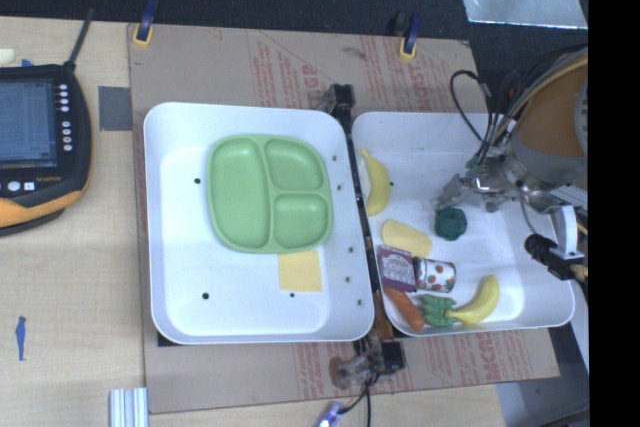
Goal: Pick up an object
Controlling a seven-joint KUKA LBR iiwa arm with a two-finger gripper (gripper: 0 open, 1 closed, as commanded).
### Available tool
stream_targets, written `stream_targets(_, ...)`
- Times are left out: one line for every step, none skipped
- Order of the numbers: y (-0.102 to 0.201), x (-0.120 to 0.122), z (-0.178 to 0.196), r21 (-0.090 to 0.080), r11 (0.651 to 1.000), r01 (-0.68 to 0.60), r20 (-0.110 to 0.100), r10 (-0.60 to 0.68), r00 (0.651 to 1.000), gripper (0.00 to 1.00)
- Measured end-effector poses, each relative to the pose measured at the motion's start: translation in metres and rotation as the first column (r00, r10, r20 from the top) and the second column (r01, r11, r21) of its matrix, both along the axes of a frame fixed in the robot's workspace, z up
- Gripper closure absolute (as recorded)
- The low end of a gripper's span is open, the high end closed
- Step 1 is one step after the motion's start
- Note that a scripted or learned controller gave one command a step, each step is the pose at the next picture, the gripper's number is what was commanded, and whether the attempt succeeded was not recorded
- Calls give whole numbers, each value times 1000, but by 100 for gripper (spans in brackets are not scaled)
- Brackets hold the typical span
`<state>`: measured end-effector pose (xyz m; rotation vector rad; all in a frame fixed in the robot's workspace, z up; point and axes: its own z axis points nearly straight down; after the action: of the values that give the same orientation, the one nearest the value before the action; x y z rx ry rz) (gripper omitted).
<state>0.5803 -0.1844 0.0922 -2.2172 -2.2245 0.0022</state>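
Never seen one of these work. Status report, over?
Gripper low in right bin, just above dark green object. Nothing seen gripped. Bananas, can, carrot nearby; green plate in left bin.

plate (268,192) in left bin (165,215), bananas (376,183) in right bin (540,310)

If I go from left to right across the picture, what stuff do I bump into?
Tablet → green plate → yellow square → banana → dark green ball → gripper.
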Motion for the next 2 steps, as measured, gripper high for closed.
stream_targets(-27,77,9,0,1000,-1,1,1,1000,0)
stream_targets(23,25,2,1,1000,-2,-3,2,1000,0)
